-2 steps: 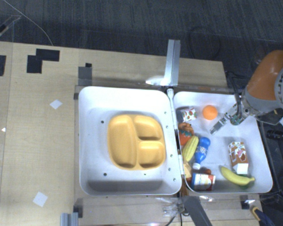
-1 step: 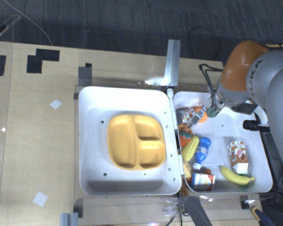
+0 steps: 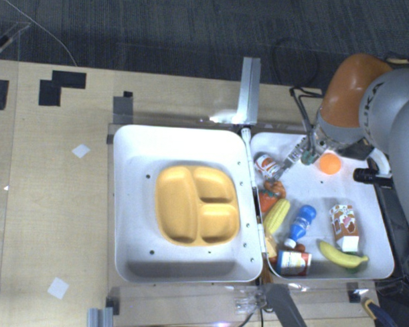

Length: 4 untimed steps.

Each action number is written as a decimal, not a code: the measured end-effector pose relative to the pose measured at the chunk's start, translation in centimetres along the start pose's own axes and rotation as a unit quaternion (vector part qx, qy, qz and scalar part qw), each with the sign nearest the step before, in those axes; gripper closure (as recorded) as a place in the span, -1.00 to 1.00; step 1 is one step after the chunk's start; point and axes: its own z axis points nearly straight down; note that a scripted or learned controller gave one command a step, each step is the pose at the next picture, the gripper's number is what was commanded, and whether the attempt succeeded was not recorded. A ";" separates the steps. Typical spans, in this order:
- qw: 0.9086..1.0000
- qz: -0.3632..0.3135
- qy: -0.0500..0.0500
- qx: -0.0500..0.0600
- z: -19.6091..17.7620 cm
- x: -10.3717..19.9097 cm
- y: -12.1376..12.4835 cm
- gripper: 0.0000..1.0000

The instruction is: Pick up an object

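Reaching in from the frame's right, the gripper [image 3: 279,170] hangs low over the upper left corner of the right bin [image 3: 382,247], and its tip is too small to tell more. Just beside it lies a red-and-white can [image 3: 263,162]; an orange ball [image 3: 330,163] sits near, to its right. The left bin [image 3: 130,190] holds a yellow divided tray [image 3: 195,204].

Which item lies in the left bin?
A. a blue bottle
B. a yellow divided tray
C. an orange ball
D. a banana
B: the yellow tray sits alone in the left bin; banana, bottle and ball lie in the right bin.
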 end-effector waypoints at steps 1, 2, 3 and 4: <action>1.000 0.012 0.004 0.000 1.2 0.4 0.1 1.00; 1.000 -0.006 0.005 0.001 -2.5 2.3 -9.5 1.00; 1.000 -0.008 0.006 0.001 -2.4 2.5 -9.3 -1.00; 0.990 0.140 0.006 0.002 -0.2 -4.2 -7.6 -1.00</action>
